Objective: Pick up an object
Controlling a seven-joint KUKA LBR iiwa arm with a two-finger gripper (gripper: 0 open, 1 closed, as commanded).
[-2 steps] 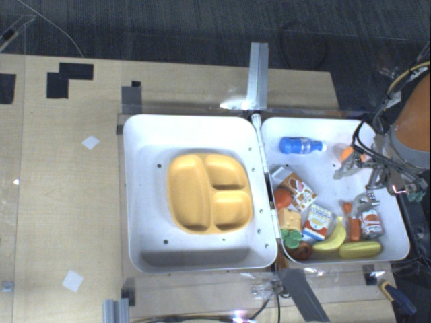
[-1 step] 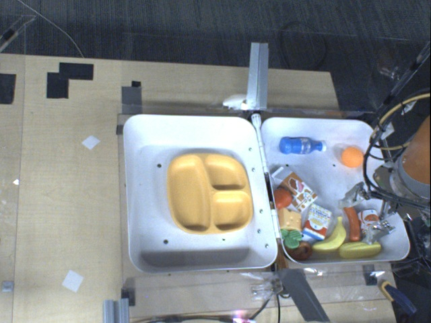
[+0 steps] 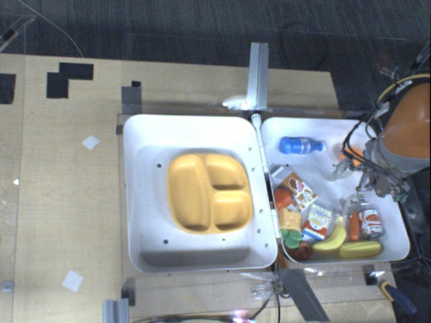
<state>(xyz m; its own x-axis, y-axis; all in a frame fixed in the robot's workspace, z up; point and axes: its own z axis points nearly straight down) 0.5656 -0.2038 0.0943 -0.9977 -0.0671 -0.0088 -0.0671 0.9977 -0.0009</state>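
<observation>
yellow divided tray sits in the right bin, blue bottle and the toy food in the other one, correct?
Not quite. The camera view shows the yellow divided tray in the left bin, not the right. The blue bottle and the toy food lie in the other one, the right bin, as you said.

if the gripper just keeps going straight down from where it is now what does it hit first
Probably the small red-labelled can or the orange carrot-like piece beside it: the gripper hangs just above them at the right bin's near right end. Depth is hard to judge from this slanted view, so bare bin floor is possible.
</observation>
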